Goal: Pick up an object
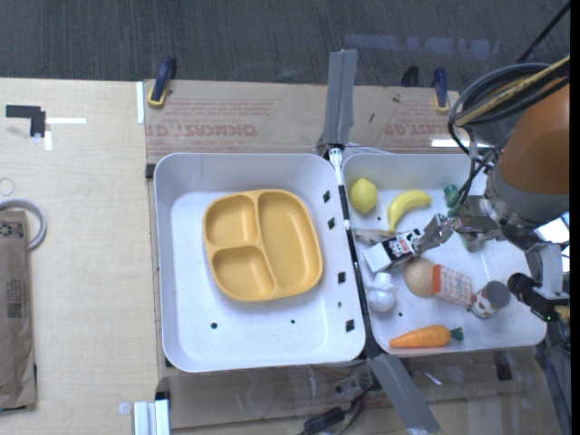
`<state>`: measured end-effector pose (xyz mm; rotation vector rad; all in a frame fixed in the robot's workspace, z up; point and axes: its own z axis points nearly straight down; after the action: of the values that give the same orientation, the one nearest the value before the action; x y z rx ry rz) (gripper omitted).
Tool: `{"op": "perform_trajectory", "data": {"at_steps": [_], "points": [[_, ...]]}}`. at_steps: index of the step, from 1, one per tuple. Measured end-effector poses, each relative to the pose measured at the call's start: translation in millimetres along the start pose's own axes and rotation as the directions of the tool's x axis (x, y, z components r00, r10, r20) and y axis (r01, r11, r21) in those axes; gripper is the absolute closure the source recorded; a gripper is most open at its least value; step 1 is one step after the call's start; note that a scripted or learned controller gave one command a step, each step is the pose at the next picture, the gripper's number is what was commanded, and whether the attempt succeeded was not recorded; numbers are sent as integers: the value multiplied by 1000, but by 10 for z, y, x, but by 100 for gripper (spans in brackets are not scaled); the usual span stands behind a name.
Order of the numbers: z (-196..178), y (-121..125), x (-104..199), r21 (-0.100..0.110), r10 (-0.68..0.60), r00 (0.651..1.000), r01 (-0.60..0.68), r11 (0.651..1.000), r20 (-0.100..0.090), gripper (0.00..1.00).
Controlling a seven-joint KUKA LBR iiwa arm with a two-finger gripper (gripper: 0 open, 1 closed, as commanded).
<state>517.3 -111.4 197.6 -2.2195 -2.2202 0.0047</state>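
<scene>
The right bin [507, 166] holds several objects. A lemon [363, 194] and a banana [406, 206] lie at its back left. A small black, white and red packet [396, 246] sits in the middle left, with a white lump [381, 292] below it. A tan round object [420, 278] touches a bottle with an orange label [457, 286]. A carrot [422, 336] lies along the front wall. My gripper [439, 231] is low in the bin, just right of the packet and below the banana's tip. Nothing can be seen held in it.
The left bin [181, 324] carries a yellow divided plate [263, 243]. A small green item [450, 193] lies near the right bin's back. The grey arm with its orange band [542, 143] and cables covers the right bin's right side. A brown bag [15, 302] rests on the bench at far left.
</scene>
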Motion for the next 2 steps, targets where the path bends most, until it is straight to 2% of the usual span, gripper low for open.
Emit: {"op": "perform_trajectory", "data": {"at_steps": [1,2], "points": [[1040,71,-530,-7,-150,989,150,989,1,0],[966,62,-533,-4,-147,989,147,989,1,100]]}}
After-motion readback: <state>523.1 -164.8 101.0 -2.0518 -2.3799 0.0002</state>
